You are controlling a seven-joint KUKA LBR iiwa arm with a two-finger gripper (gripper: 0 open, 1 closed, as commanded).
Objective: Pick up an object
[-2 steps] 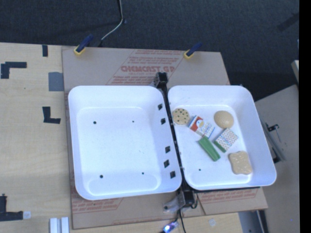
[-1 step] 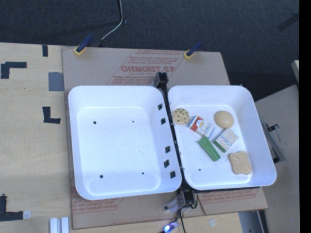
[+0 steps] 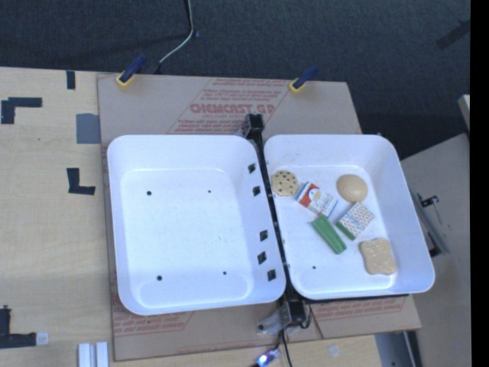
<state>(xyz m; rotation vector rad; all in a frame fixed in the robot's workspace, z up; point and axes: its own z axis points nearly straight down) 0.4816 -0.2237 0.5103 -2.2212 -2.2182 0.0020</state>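
Six items for you sit in the right bin (image 3: 386,159): cookie (image 3: 284,182), small packet (image 3: 315,198), green bar (image 3: 328,234), patterned packet (image 3: 356,219), two buns (image 3: 352,187).

1. You see two shallow white bins side by side on a cardboard sheet (image 3: 229,105) on the desk (image 3: 46,205).
2. The left bin (image 3: 114,205) takes the frame's centre-left.
3. The right bin (image 3: 397,174) holds six things: a round cookie (image 3: 285,182), a red-and-white packet (image 3: 315,199), a tan oval piece (image 3: 351,187), a green bar (image 3: 328,234), a patterned square packet (image 3: 356,219) and a beige biscuit (image 3: 378,255).
4. Two yellow-and-blue clamps (image 3: 131,69) grip the sheet's top edge.
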